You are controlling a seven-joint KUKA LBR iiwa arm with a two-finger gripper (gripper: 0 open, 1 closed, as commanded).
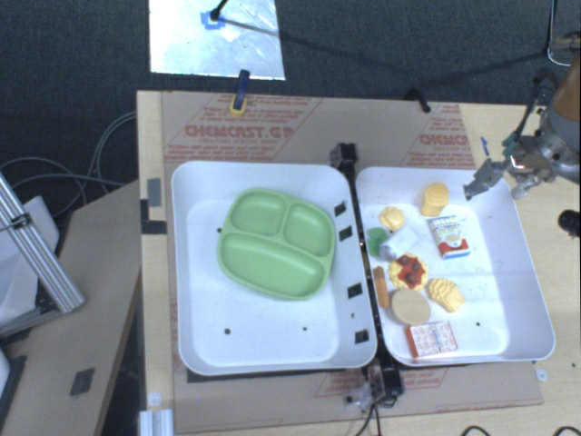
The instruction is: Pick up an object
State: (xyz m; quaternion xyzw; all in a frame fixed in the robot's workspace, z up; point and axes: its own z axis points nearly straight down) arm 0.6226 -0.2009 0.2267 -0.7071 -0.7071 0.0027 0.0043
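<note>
No target named, so candidates = the clutter in the right bin [531,280]: yellow piece [436,196] near the top, small yellow piece [392,218] left of it, red/white carton [448,237] lying flat mid-bin, long axis roughly up-down in view w/ slight tilt, label up. Below that a red/yellow item [409,269] touching or just beside a tan disc [410,308], ridged yellow piece [444,292] just right of them, flat red/white packet [432,339] near the front wall, long axis roughly left-right. Green bit [376,239] + orange stick [381,288] sit tight vs the divider. Risks, my read: centre cluster is packed, so a descent there could clip a neighbour and nudge it; packet and carton lie flat, fingers may skid over w/o bite; items by the divider leave little room for a finger on the wall side. Rounded yellow piece up top is most isolated, prob. safest pick. Hand [495,175] hovers over the bin's upper right corner, well apart from all items, holding nothing; looks spread, one finger angled down-left, but blurry so can't tell for sure. Left bin [195,334] holds a green divided tray [277,243], not in the way. Both bins on the worktop [563,271].
</note>
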